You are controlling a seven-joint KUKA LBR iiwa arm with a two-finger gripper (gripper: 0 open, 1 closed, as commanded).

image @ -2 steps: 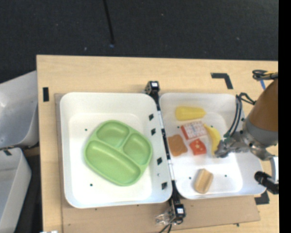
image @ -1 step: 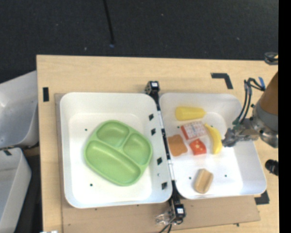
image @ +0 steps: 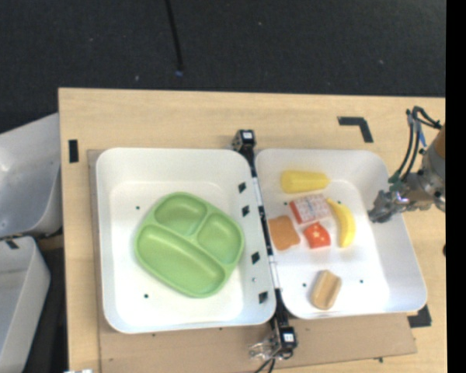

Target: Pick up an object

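Looking down on the pale wooden counter [image: 163, 119], we see two shallow white plastic bins side by side. The left bin [image: 116, 177] holds a light green plastic plate with three compartments [image: 189, 243], lying flat and turned slightly on the bin floor.

The right bin [image: 388, 286] holds the small play-food items. Near its far side lies a yellow oblong piece shaped like a corn cob [image: 304, 181]. Below it sits a small white packet with red print [image: 309, 207], and just beside that, toward the near side, a red block [image: 318, 235]. To the left of the red block rests an orange-brown rounded square piece [image: 283, 231], close to the wall between the bins. A yellow banana [image: 343, 222] lies to the right of the packet and the red block, curving along them. Well apart from this cluster, toward the near edge, sits a tan bread-like roll [image: 325, 290].

The robot's hand [image: 384, 207] reaches in from the right, above the right bin's right-hand side, near the banana but not touching it. We cannot tell whether it is open or closed, as the tip is dark and small. Cables [image: 413, 142] loop above the wrist.
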